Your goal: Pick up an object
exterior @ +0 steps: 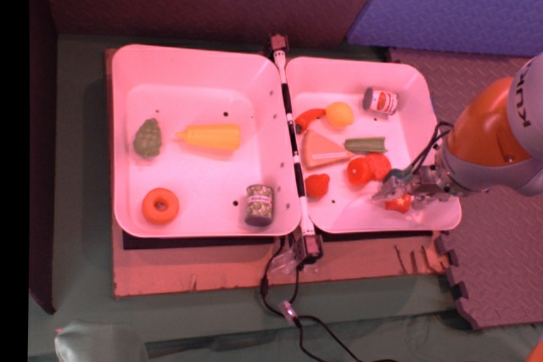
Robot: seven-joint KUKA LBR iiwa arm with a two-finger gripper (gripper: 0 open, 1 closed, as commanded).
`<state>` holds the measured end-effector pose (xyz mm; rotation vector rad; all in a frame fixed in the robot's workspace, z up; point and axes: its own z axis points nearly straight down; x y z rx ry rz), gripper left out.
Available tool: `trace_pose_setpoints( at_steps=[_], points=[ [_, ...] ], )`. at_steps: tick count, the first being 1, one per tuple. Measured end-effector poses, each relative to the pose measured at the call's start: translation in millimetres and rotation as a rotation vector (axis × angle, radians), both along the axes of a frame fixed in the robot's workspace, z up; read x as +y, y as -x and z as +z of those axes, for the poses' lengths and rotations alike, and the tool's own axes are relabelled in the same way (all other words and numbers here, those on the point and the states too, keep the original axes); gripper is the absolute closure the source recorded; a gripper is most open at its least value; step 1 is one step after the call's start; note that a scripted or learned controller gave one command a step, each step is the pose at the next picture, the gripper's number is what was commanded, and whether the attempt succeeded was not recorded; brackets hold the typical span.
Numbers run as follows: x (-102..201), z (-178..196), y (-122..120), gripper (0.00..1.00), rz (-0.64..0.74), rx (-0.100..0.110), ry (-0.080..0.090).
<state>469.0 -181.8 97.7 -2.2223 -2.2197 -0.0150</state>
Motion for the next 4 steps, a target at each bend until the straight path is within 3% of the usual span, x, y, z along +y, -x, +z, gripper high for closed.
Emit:
trace_pose_setpoints(
  at_steps=[1,2,4],
  points=[
    [-2.4,12.8,-3.1,1.0,-0.004,-0.012,0.007],
    [1.9,70.9,-13.1,1.0,0.0,-0.004,0.013],
    [-4.7,188.1,-5.3,1.0,-0.002,-0.006,0.014]
  ],
)
